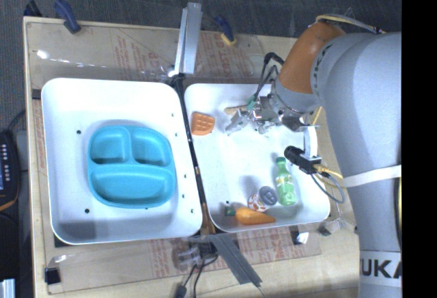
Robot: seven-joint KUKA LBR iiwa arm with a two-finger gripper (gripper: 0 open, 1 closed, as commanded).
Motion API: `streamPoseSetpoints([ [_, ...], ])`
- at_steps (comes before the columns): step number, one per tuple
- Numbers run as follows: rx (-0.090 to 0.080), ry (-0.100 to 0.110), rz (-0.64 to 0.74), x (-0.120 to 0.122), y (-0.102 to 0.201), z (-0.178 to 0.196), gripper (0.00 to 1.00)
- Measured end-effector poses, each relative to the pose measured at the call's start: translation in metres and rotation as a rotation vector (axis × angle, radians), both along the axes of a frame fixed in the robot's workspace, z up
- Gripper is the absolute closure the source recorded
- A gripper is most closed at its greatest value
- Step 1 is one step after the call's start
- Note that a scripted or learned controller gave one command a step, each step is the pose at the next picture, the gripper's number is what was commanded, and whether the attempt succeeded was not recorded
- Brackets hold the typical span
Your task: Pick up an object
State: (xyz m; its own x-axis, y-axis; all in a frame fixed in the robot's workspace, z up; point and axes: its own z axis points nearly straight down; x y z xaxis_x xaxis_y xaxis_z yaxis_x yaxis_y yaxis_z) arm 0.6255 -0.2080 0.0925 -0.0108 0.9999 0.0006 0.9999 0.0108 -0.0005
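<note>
My gripper [233, 119] hangs over the upper part of the right bin [225, 173], reaching in from the right, open, with nothing between its fingers. An orange waffle-like piece [202, 123] lies just left of it, close to the bin's left wall. A green bottle [284, 182] lies near the right wall, lower down. Beside it sits a small round can [262, 198], and an orange carrot [251, 217] rests along the bin's front edge.
The left bin [61, 153] holds a blue divided plate [130, 165]. A metal divider bar [187, 37] rises between the bins at the back. A black cable connector [300, 158] hangs off the arm above the bottle.
</note>
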Motion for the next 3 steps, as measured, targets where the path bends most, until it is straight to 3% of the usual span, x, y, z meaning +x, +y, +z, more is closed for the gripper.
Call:
streamPoseSetpoints([
  [1, 0.000, 0.002, -0.003, -0.104, -0.002, 0.000, 0.00],
  [2, 0.000, 0.001, -0.003, -0.054, -0.001, -0.001, 0.00],
  [3, 0.000, 0.001, -0.002, 0.015, -0.001, 0.000, 0.00],
])
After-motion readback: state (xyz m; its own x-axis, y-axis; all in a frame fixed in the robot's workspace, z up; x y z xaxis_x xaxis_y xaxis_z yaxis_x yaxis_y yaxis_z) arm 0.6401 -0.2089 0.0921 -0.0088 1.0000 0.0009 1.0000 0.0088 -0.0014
